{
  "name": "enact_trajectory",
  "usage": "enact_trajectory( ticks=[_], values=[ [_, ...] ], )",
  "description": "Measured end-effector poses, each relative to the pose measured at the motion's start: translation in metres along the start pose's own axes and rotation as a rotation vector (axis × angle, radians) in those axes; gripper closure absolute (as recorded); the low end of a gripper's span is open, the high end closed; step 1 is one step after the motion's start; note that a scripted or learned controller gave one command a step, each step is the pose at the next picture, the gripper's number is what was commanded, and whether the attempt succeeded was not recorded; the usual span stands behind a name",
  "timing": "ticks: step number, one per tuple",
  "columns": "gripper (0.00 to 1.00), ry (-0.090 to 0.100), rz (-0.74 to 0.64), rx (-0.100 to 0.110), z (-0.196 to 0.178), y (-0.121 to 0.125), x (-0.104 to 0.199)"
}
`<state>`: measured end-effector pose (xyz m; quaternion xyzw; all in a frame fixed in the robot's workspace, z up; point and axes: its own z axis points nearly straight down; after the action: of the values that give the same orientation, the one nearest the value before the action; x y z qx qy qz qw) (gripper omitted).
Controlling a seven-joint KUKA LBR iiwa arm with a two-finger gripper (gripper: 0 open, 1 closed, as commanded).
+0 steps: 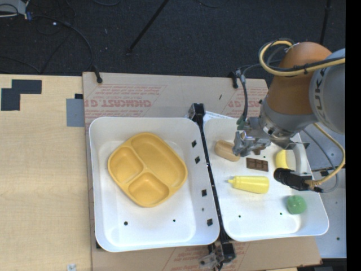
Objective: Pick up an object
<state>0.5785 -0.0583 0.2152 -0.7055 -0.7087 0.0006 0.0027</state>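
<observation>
Gripper (247, 145) sits low in the right bin (316, 224), centre-right of frame, just beside the tan block (227, 150), which is the likeliest target. Can't tell if fingers are apart or together; too dark and cluttered there.

To do this well: centre over the block w/ fingers straddling it, then close and lift straight up. Keep clear of the brown chocolate piece (257, 164) and yellow bottle (250, 184) just below.
</observation>
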Motion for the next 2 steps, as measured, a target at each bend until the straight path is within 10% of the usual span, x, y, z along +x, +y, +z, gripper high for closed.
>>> enact_trajectory(
  ticks=[2],
  values=[
    [1.00,-0.001,0.000,0.001,-0.018,-0.038,0.089]
  ],
)
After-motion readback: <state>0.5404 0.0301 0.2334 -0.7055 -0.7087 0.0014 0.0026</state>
